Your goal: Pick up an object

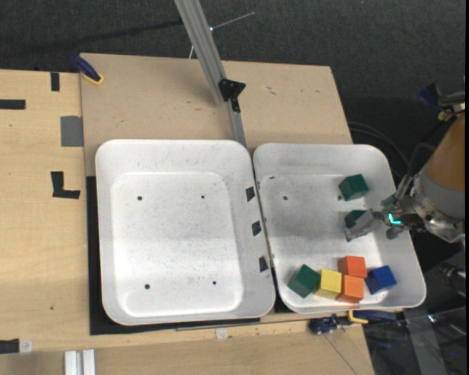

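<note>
Gripper (pixel 365 221): low over the right bin (pixel 297 162), near its right wall, beneath the orange-banded arm (pixel 449 170). Whether it is spread or closed cannot be told; the view is too blurred there, and nothing is seen held.

Candidate objects, all in the right bin:
- Green block (pixel 353 186), lying alone just above the gripper. Dark green, small, cube-like, slightly skewed to the bin edges.
- Front cluster, packed touching: dark green block (pixel 303 280), yellow block (pixel 330 281), two orange blocks (pixel 352 278), blue block (pixel 381 278).

Left bin (pixel 172 233): white, speckled.

Risks, as judged:
- The gripper sits between the lone green block and the cluster, over bare floor; a closure here would likely catch nothing.
- The skewed green block could be nudged aside or rotate out of the grasp.
- In the cluster, tight neighbours leave little room for entry.
- The nearby bin wall may obstruct the descent.
</note>
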Robot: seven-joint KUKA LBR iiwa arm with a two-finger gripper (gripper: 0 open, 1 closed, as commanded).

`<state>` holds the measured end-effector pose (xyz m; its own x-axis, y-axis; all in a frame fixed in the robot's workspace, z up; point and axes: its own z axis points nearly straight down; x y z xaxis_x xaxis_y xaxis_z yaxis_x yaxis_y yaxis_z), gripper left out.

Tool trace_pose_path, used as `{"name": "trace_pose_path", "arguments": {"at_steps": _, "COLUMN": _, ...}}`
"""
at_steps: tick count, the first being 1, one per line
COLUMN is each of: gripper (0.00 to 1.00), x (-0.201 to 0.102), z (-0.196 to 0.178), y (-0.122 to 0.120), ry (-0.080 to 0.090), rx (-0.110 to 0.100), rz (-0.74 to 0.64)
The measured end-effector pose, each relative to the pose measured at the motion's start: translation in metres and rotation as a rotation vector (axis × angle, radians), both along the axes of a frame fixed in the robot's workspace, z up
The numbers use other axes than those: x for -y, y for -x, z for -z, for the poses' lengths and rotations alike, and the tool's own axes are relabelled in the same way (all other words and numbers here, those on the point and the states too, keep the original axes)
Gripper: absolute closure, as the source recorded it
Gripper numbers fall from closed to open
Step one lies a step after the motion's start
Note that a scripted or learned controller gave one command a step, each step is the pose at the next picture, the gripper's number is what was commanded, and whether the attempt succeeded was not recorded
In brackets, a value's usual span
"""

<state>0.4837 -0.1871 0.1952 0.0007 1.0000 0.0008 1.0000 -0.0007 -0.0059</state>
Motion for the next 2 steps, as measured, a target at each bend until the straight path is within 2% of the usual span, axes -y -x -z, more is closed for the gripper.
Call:
{"name": "trace_pose_path", "arguments": {"at_steps": 1, "gripper": 0.0, "x": -0.001, "z": -0.002, "y": -0.001, "ry": 0.0, "rx": 0.004, "rz": -0.002}}
{"name": "trace_pose_path", "arguments": {"at_steps": 2, "gripper": 0.0, "x": -0.002, "z": 0.042, "y": -0.003, "ry": 0.0, "rx": 0.0, "rz": -0.001}}
